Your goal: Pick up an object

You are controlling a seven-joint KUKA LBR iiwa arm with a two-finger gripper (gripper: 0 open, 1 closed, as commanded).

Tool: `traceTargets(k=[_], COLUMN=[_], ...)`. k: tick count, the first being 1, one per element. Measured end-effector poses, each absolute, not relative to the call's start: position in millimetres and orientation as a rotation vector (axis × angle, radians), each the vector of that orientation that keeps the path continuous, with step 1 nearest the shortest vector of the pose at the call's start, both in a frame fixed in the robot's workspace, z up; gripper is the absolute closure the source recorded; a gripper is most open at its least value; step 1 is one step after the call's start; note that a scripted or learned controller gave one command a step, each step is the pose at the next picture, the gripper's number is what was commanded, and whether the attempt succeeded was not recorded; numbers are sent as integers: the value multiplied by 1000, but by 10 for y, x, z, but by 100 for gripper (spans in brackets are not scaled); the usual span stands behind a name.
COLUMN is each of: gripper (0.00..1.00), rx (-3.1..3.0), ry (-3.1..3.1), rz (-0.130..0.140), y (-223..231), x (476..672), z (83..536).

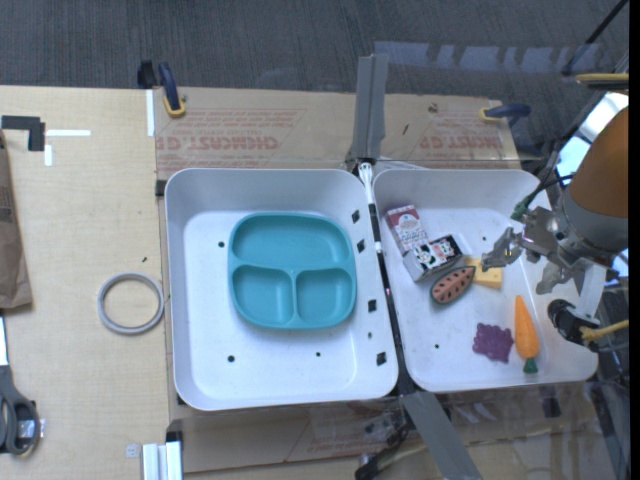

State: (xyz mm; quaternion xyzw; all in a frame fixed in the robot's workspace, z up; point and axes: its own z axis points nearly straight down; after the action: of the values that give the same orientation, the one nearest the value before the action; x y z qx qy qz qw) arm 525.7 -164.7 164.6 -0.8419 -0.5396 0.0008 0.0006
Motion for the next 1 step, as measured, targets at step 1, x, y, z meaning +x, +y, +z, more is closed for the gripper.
traceTargets(k=[1], gripper=[0], rx=[-2509], ry=[-1890], rz=[3], y=[-1466], x=[6077], z=[2254])
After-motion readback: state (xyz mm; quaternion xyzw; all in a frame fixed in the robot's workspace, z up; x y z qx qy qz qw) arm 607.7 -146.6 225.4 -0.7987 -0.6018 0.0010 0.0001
